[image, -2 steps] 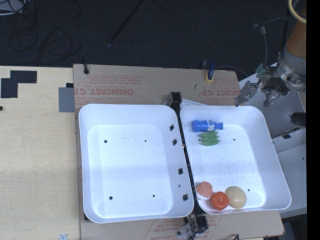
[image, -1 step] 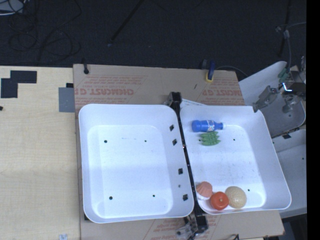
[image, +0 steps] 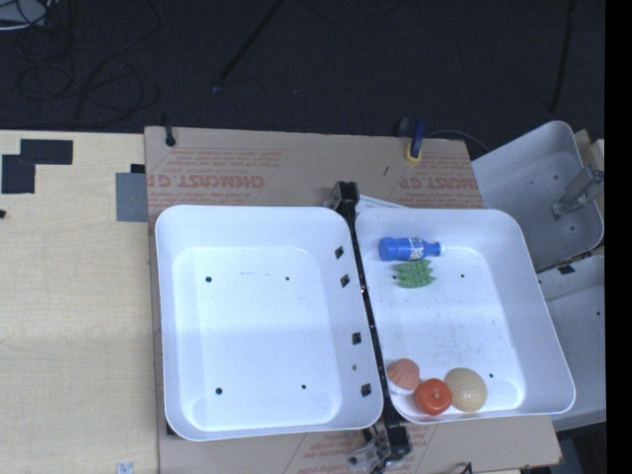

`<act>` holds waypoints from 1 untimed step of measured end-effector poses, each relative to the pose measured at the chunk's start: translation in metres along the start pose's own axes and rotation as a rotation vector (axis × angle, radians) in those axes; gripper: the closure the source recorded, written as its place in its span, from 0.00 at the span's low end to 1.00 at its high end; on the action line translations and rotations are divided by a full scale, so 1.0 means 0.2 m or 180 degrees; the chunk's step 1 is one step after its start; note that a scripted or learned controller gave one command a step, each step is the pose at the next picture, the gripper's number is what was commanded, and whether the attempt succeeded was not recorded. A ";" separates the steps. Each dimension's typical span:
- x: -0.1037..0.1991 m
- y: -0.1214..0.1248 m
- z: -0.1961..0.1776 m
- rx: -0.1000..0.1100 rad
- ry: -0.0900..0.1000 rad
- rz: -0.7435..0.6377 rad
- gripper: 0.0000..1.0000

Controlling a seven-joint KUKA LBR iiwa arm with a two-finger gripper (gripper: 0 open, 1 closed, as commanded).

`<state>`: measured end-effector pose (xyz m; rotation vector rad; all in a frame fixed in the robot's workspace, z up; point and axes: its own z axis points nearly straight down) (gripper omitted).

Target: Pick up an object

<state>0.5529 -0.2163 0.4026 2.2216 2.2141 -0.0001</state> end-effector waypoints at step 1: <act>0.01 -0.30 -0.34 -0.0005 0.0004 0.0001 0.00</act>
